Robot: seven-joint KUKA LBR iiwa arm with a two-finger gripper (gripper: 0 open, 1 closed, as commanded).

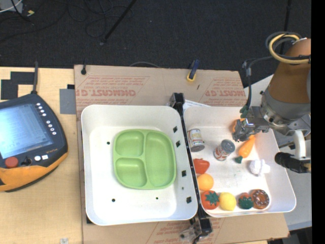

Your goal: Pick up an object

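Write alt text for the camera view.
A grey robot arm reaches from the right, its gripper low over the right bin beside a toy carrot, among small cans and toy food. The left bin holds a green divided plate.

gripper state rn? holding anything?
Gripper: cannot be told from this view. It sits over the right bin, just beside the toy carrot; nothing visibly held.
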